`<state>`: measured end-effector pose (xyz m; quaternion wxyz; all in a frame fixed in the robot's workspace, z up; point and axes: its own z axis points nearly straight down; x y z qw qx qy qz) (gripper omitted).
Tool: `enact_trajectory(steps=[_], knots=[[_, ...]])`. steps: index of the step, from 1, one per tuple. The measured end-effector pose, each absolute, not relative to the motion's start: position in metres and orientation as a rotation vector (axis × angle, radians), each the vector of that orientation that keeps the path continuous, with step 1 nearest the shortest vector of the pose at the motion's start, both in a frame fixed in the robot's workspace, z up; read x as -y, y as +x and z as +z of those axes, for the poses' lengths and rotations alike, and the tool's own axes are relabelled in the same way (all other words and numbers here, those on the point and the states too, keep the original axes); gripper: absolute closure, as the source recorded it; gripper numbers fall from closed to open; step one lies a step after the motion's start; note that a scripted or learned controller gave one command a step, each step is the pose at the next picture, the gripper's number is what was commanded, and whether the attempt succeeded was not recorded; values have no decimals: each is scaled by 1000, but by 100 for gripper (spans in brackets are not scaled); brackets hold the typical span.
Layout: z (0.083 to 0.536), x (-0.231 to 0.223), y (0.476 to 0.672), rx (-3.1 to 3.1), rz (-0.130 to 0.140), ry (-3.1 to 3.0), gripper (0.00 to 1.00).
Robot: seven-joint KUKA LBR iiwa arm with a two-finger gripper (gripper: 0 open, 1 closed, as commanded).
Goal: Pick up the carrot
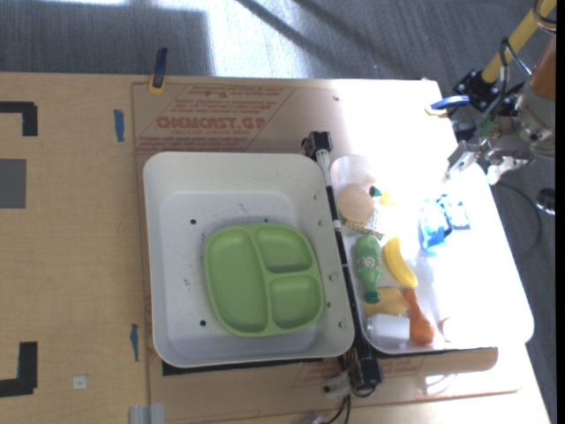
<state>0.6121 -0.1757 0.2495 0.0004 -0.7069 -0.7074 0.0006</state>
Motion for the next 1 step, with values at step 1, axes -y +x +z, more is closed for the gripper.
enact_trajectory(steps=[1], knots=[[98,133,583,2217,-6,-2234,0]])
